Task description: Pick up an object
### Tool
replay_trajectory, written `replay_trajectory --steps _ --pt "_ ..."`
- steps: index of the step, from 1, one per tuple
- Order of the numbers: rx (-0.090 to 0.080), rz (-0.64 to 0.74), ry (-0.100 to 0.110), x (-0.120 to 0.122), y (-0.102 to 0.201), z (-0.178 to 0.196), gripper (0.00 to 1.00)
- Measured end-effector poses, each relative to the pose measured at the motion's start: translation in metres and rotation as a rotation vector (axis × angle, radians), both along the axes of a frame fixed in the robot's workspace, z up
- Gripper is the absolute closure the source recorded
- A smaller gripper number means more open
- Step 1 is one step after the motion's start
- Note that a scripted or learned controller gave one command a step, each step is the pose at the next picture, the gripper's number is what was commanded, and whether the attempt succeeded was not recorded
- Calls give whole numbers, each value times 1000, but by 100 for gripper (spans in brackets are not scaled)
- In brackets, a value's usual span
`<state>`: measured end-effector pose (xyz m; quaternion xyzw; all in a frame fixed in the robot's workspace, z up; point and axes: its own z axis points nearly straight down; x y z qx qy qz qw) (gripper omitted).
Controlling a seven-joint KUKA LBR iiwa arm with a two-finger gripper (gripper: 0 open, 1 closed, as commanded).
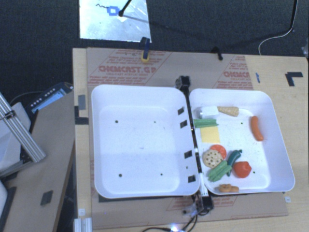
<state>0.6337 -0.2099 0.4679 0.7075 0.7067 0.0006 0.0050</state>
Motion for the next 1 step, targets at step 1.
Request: replay_trajectory --steps 1 --pt "7 -2 10 -107 2 -23 100"
